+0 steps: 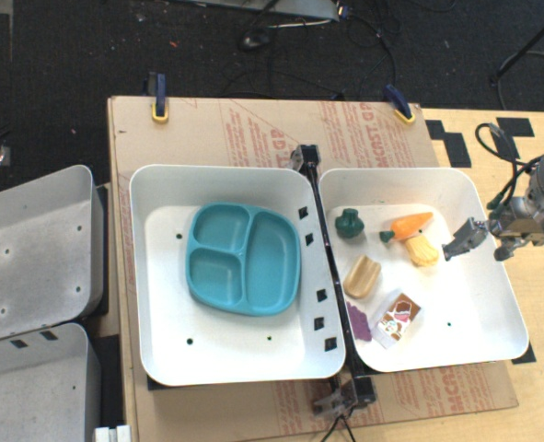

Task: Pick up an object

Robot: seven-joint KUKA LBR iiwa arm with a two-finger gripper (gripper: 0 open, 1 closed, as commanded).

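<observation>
I've got the gripper (467, 238) hanging over the right bin (492, 313), finger spread I can't tell; nearest is the yellow corn toy (422, 250), touching the carrot toy (411, 226); looks light, rigid, slick plastic; I'd pinch across its middle.

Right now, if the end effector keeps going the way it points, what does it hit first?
Probably the yellow corn-like toy in the right bin. The end effector points left toward it, though its height above the bin is unclear.
</observation>
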